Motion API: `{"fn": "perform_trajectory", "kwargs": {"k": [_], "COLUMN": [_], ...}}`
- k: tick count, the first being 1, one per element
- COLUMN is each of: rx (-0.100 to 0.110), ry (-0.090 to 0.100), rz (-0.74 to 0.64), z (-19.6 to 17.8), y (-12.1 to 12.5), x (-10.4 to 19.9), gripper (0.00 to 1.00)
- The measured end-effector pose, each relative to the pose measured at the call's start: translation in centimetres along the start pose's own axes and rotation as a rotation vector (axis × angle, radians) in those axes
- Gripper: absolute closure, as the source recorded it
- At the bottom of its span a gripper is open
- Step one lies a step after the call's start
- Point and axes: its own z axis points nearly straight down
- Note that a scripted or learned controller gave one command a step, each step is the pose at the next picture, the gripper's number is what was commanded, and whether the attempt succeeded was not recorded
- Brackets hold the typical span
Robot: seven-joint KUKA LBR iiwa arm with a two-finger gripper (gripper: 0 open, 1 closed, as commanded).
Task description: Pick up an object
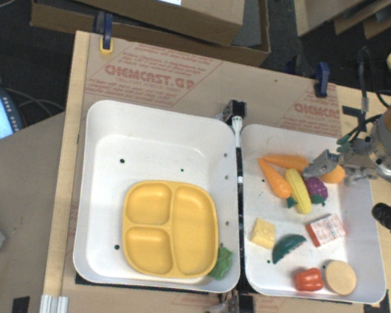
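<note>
Camera view has the fingers low in the right bin beside the carrots and corn — whether they grip anything cannot be told. Judged step: reaching; next, closing squarely and lifting.

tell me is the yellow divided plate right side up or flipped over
Right side up: the yellow plate in the left bin shows its three recessed compartments facing the camera.

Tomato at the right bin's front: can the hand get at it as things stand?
Probably yes. The tomato lies uncovered in the right bin, with only the tan round piece touching its right side. The hand is over the vegetable pile behind it.
</note>
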Motion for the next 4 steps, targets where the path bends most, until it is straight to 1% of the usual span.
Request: {"fn": "perform_trajectory", "kwargs": {"k": [1,2,3,4], "rx": [0.011,-0.005,0.000,0.010], "ry": [0.003,-0.002,0.004,0.004], "rz": [0.009,0.007,0.000,0.008], "z": [9.2,9.8,10.2,10.2], "y": [0.4,-5.6,1.2,-2.5], "x": [-3.0,-0.9,4.2,3.3], "gripper": [0.00,0.00,0.00,0.00]}}
